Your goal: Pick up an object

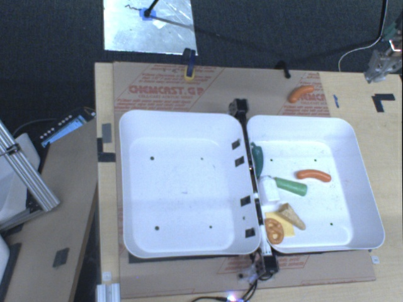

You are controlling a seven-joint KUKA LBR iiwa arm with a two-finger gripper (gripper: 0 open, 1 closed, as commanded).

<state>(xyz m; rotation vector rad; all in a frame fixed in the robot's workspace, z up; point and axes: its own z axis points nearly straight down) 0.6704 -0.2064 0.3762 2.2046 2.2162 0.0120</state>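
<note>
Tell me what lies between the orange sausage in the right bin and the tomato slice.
In the camera view, between the orange sausage and the tomato slice lie the green-and-white bottle and a tan wedge.

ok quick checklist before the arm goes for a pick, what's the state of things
1. Targets in the right white bin: ok, orange sausage-shaped toy, green bottle-shaped toy with white cap, tan wedge and yellow slice with orange disc.
2. Sausage stands apart from the rest: ok.
3. Wedge and slice apart: not ok, touching.
4. Dark green piece away from the divider wall: not ok.
5. Second orange sausage inside a bin: not ok, on the bench.
6. Pincer state: cannot tell.
</note>
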